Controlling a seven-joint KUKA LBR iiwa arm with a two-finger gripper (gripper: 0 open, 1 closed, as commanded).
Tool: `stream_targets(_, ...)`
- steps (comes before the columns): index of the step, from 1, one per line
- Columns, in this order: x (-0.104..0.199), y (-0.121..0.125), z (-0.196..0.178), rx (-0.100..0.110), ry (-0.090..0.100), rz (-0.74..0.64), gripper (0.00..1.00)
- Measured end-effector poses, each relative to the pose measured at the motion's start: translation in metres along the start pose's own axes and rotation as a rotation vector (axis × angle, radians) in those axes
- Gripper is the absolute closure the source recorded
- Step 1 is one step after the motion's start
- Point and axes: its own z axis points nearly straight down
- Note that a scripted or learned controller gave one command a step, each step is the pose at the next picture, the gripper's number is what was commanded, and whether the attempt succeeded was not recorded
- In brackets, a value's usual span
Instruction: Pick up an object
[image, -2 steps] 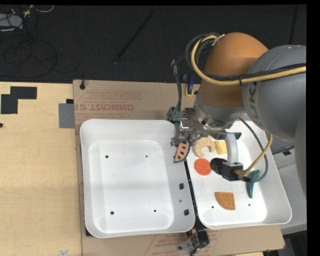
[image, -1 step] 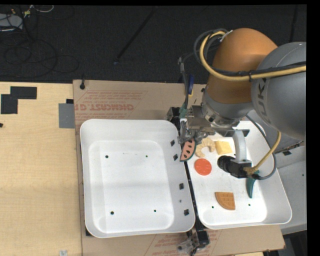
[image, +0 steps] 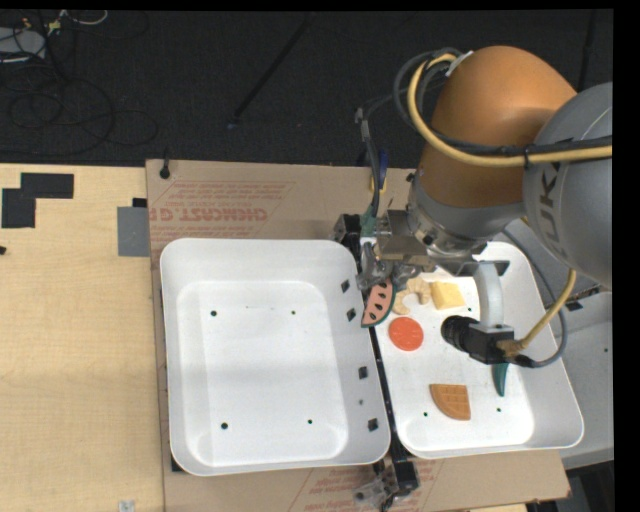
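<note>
The pink, seed-dotted slice hangs at the right bin's nine o'clock edge, over the divider, with its long axis running from one o'clock down to seven o'clock. The gripper sits just above it, its fingers pinching the slice's upper end. A red disc lies near the slice at four o'clock; a waffle wedge lies farther toward five.

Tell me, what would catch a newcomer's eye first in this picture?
The big orange band on the grey arm at upper right stands out first, looming over the right bin. Below it, that bin holds small bright things: a red disc, an orange waffle-like piece and a yellow block. The left bin lies beside it.
</note>
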Motion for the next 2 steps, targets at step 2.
stream_targets(2, 0.118, -0.056, -0.209, -0.005, 0.003, -0.006, 1.0)
